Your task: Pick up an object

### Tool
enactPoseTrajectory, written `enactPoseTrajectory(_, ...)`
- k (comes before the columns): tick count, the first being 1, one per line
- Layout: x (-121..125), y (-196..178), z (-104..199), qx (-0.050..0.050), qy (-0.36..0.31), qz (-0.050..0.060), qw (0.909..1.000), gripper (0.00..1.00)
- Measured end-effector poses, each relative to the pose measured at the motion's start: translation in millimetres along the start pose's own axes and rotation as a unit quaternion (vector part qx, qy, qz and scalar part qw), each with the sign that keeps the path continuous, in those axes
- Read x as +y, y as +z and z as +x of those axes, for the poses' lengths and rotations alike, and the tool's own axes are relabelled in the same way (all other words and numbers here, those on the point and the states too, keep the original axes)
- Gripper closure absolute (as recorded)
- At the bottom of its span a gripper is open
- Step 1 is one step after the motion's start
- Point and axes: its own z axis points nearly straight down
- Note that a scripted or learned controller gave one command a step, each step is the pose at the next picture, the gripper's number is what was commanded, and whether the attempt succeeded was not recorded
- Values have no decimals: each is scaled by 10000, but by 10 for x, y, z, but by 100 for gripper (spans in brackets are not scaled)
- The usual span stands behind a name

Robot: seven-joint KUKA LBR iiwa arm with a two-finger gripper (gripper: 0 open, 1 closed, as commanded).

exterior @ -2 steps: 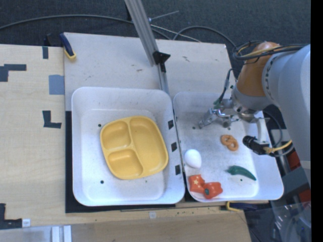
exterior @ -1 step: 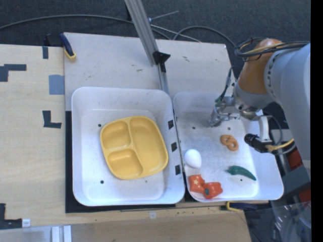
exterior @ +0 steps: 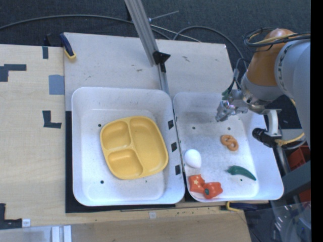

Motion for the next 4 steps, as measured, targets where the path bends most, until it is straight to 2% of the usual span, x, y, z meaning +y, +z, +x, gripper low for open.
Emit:
enactPoseTrajectory(1, 13, -533, 3, -4, -5, -12, 10000, 100)
enactPoseTrajectory(2, -146, -480, 500, 6, -20, 22, 10000, 100)
enactPoseTrajectory(3, -185, -577, 1053, 12, -32, 18, 10000, 100)
enactPoseTrajectory(4, -376, -544, 1522, 6, -24, 29, 10000, 100)
